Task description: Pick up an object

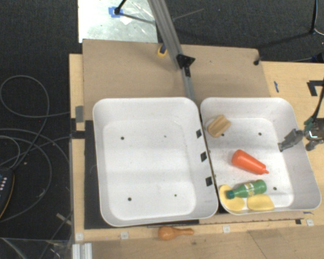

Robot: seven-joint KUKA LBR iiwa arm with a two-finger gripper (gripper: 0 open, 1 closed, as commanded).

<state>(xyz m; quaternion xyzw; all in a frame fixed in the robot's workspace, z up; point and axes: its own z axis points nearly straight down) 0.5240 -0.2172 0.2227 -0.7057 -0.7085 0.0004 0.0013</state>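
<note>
Camera view. The landmark is the right-hand shallow white plastic bin point(283, 109). The two-finger gripper point(289, 140) sits at that bin's right wall, partly cut off by the frame edge; one dark finger point(288, 141) reaches inward over the bin rim. Whether the pincer is apart or together cannot be told, and nothing shows between its fingers.

Inside the bin: a tan wooden block point(218, 125) lies near the upper left corner. An orange cone-shaped plastic carrot point(249, 162) lies near the centre, tilted. A green plastic bottle point(248, 189) lies on its side near the lower wall, touching a yellow banana-shaped toy point(252, 202) beneath it.

The left-hand shallow white plastic bin point(105, 112) adjoins the landmark's left wall. An orange pear-shaped object point(174, 232) lies on the bench, outside and below the landmark's lower left corner.
</note>
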